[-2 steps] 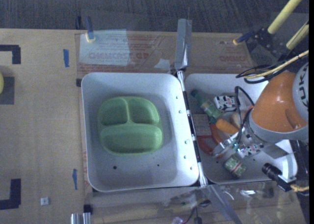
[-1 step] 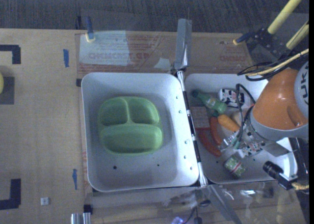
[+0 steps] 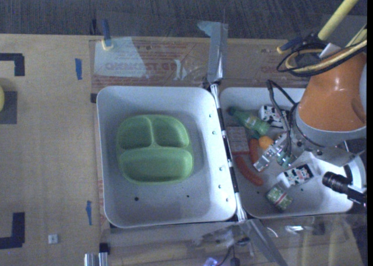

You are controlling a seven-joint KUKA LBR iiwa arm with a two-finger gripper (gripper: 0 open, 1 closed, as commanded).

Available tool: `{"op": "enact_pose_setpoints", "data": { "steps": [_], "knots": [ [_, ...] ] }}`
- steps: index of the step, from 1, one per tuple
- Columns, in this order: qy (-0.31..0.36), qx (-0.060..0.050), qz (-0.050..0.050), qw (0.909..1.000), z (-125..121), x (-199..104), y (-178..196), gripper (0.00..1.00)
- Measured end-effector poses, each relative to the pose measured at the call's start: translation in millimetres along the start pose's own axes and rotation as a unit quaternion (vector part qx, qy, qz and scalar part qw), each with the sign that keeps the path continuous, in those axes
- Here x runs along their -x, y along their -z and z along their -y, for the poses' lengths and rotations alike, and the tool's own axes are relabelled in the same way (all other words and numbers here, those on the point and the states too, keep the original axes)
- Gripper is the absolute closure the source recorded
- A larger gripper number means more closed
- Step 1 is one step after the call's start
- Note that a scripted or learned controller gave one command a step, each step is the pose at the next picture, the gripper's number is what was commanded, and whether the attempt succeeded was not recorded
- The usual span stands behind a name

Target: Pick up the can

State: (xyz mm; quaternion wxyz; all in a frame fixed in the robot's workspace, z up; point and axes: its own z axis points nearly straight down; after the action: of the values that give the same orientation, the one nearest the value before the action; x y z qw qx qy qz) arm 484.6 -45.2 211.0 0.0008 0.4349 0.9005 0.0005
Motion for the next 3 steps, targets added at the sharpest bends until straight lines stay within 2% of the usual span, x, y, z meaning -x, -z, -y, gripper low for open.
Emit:
{"op": "enact_pose_setpoints", "data": {
  "steps": [1,2,3],
  "knots": [
    [0.000,0.000,0.000,1.0000,0.1,0.0,0.0,0.00],
    [0.157,0.000,0.000,0.9876,21.5,19.4,-26.1,0.00],
    [0.213,0.005,0.009,0.9770,28.5,36.5,-110.0,0.00]
  ]
}}
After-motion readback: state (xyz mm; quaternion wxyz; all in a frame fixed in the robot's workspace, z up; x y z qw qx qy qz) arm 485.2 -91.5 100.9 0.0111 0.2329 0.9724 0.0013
